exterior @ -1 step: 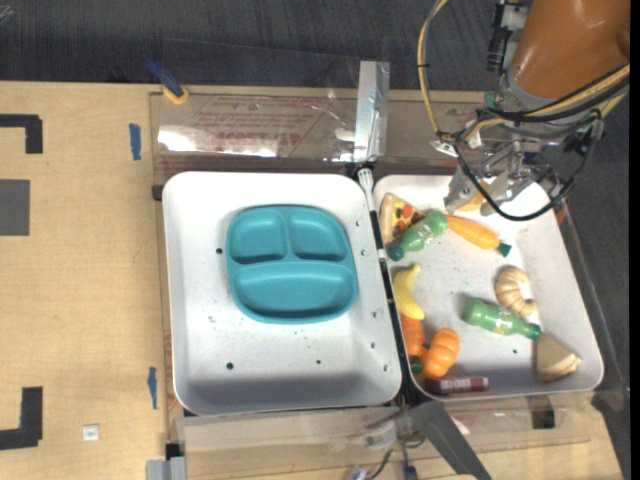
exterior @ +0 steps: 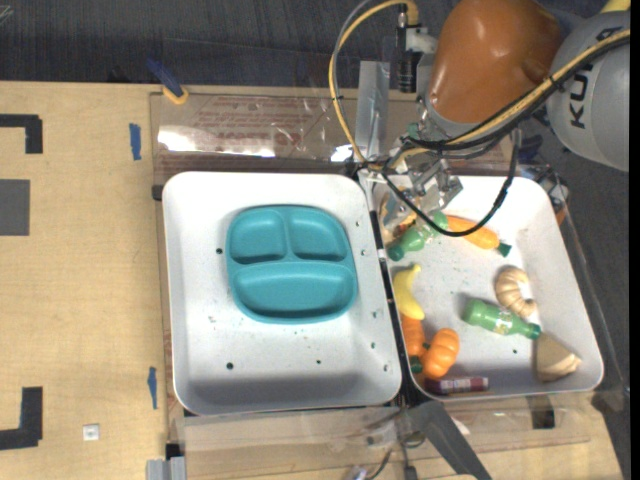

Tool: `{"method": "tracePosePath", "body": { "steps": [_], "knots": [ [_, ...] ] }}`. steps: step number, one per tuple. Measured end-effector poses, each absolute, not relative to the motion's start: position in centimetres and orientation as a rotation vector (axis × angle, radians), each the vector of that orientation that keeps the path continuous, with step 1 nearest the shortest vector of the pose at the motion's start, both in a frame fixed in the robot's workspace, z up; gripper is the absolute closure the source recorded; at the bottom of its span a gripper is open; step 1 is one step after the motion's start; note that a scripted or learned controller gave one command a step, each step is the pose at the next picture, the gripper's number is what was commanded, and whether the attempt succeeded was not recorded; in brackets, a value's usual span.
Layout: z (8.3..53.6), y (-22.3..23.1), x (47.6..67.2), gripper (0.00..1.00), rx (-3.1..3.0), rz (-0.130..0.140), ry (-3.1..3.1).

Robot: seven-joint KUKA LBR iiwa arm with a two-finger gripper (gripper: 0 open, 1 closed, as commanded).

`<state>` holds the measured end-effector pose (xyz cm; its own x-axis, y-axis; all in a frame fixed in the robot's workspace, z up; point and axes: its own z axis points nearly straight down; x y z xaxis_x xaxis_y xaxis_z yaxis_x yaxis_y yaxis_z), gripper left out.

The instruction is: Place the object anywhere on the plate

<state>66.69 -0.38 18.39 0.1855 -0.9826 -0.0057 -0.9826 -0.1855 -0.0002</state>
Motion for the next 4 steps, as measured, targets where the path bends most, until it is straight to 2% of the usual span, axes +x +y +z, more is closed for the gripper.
{"method": "tracePosePath", "body": {
  "steps": [1,2,3,4],
  "knots": [
    [26.2,-0.4,61.7,1.0,-2.378,-0.012,2.038],
    [28.6,-5.8,56.0,1.0,-2.606,-0.002,1.75],
    [20.9,-1.6,56.0,1.0,-2.759,0.012,1.497],
    [18.3,1.1,49.6,1.0,-2.86,0.005,1.293]
  ]
}}
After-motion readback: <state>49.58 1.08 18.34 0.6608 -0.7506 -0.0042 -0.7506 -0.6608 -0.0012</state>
